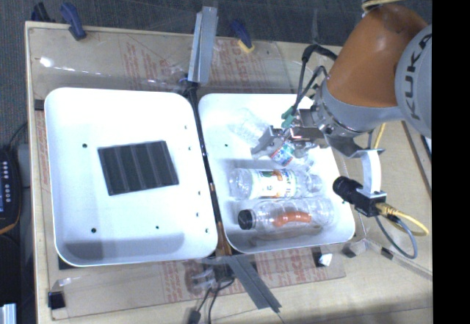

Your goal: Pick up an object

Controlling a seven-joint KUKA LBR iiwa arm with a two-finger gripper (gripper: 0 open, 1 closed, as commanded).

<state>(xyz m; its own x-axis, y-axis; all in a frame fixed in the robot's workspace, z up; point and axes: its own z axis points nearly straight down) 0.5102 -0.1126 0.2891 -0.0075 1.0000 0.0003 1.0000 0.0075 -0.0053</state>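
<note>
The gripper hung low in the right bin, just beyond two clear bottles; whether it was open or held anything, I couldn't tell.

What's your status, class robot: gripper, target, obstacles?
Gripper low in right bin, grip unclear. Two clear bottles lie below it. Left bin holds dark ribbed pad.

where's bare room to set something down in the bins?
Left white bin: bare floor all around the dark ribbed rectangular mat. Right white bin: crowded; two clear plastic bottles fill the near half, and the gripper sits above them. A small bare strip remains by the divider.
</note>
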